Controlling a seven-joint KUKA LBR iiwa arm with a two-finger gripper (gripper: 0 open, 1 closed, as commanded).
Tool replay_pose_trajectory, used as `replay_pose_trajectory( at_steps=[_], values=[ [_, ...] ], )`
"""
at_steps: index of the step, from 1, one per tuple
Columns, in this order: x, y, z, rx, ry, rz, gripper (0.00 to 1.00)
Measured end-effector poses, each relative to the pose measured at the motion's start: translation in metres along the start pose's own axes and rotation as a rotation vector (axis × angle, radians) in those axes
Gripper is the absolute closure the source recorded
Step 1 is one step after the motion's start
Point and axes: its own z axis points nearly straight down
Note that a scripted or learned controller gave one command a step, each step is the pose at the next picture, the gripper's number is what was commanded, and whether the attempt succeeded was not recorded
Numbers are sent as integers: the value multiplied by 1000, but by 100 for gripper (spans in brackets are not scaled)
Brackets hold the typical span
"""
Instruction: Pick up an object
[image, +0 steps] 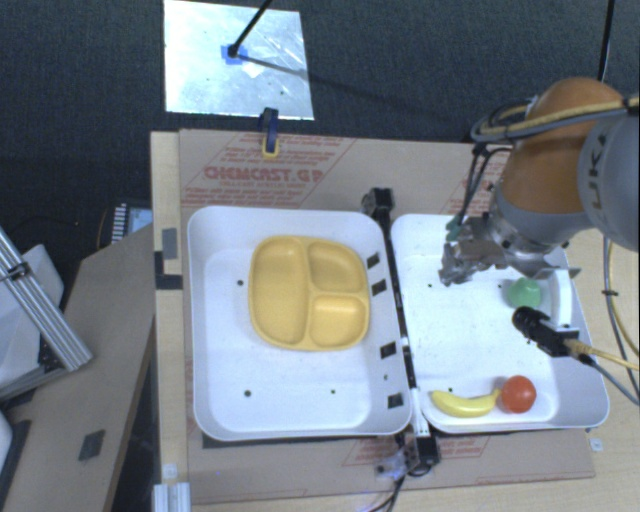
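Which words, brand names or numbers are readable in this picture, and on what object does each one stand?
"CHEMCAST GP", red print, seen reversed, on the brown sheet under the bins; the last letters are uncertain.
Fainter red lines above and below it: too blurred to read.
Dark letters on the grey arm: cut off, unreadable.

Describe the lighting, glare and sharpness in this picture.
Camera view: even, soft light; faint shadows under the banana and tomato; glare on the foil sheet at top; bins bright white; arm and pincer slightly blurred; whole frame a little grainy.
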Motion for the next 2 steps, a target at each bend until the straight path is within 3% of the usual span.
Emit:
replay_pose_trajectory(
  at_steps=[2],
  values=[
    [93, 35, 19, -1, 0, -1, 100]
  ],
)
